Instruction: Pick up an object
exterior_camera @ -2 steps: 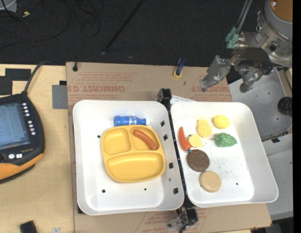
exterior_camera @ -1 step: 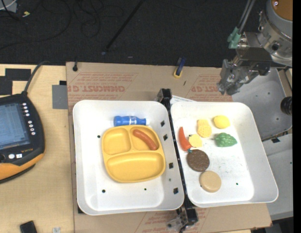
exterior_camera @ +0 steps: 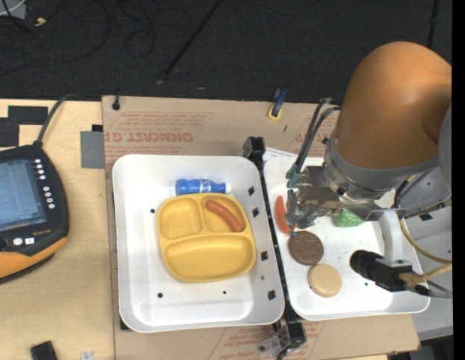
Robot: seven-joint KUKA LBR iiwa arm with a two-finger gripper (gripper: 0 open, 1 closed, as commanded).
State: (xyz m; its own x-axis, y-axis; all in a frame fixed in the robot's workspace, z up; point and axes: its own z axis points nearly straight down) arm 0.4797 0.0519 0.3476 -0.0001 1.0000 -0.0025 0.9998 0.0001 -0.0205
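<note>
The gripper (exterior_camera: 295,217) hangs low over the right bin (exterior_camera: 367,302) just above a brown disc (exterior_camera: 306,247) and beside a red piece (exterior_camera: 280,213), while the left bin (exterior_camera: 135,276) holds a yellow divided plate (exterior_camera: 206,255) with a sausage (exterior_camera: 225,214) and a blue bottle (exterior_camera: 199,187).

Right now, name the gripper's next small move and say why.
Probably a short drop straight down. The gripper hangs in the right bin, over its left edge, with the orange piece just beside it and the brown disc just below. Nothing shows between its fingers, so it most likely has to go lower before closing on anything.
</note>
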